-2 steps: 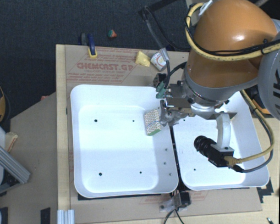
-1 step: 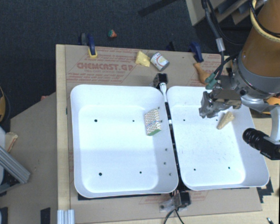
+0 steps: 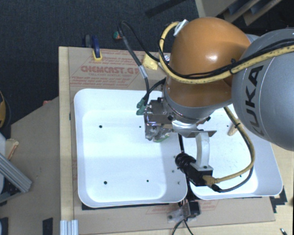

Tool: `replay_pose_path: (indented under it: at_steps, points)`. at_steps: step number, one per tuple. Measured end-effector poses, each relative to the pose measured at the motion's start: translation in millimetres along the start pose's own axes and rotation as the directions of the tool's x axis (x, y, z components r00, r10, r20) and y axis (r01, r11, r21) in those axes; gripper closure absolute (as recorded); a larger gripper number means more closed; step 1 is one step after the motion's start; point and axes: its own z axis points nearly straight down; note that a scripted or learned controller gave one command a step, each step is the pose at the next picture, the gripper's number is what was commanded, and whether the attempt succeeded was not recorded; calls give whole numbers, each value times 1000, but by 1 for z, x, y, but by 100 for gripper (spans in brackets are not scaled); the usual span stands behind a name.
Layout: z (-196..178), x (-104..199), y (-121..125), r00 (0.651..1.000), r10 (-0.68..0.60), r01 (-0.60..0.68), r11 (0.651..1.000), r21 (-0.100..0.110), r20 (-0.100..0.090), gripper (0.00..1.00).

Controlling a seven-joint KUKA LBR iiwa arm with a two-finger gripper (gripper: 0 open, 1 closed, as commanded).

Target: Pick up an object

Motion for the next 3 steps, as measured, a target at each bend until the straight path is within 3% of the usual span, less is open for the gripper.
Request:
replay_pose_path:
  at_steps: [1,2,3]
  points:
    - [-158,-43,1,1000,16,-16,999,-31,-4,100]
    - [-45,32,10,1000,6,-6,1000,2,4,100]
    - [-180,69,1,1000,6,-7,1000,-26,-8,100]
